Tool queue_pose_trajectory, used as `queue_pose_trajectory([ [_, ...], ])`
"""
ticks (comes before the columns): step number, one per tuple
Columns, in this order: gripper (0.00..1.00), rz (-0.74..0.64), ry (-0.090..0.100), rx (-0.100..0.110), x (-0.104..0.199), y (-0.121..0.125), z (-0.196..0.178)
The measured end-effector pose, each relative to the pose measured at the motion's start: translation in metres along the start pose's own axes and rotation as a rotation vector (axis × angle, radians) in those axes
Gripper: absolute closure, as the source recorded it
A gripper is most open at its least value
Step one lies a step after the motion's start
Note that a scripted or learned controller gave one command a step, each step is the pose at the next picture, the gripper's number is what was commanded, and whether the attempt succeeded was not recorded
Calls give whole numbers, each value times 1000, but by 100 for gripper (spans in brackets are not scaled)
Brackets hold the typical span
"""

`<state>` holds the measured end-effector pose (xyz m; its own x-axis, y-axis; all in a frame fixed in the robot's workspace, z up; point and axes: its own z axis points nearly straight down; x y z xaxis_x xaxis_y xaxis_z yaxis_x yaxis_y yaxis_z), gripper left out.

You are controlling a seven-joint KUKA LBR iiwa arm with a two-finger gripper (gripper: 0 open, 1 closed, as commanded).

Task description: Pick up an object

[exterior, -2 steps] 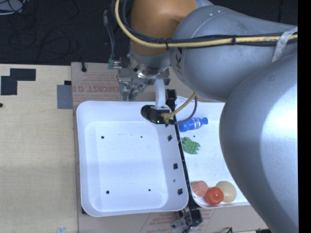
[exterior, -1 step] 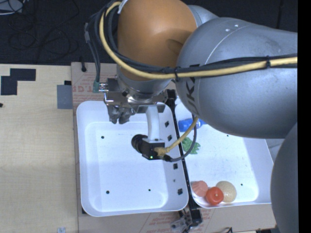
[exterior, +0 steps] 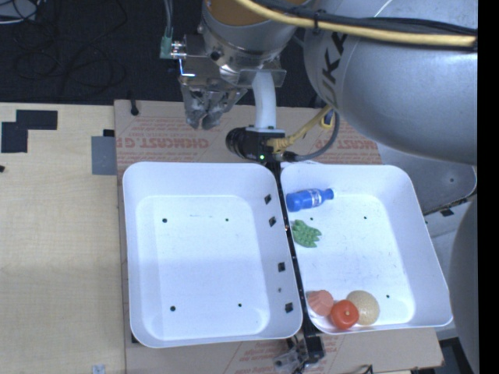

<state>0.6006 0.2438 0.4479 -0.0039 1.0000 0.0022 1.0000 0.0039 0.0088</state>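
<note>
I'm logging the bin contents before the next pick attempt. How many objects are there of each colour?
Blue: 1, the bottle
Green: 1, the leafy piece
Red: 1, the round piece
Pink: 1, the piece beside it
Tan: 1, the round piece
Total: 5, all in the right bin

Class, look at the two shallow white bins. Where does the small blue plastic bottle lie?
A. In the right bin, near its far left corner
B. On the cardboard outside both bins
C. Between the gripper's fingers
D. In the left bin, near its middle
A: the small blue plastic bottle lies on its side in the right bin, close to the divider, just beyond the green leaf-shaped piece.
</note>
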Motion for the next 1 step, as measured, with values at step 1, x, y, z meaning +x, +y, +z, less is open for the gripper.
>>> queue_pose_trajectory([
  [1, 100, 6, -10, 30, -36, -119, 117],
])
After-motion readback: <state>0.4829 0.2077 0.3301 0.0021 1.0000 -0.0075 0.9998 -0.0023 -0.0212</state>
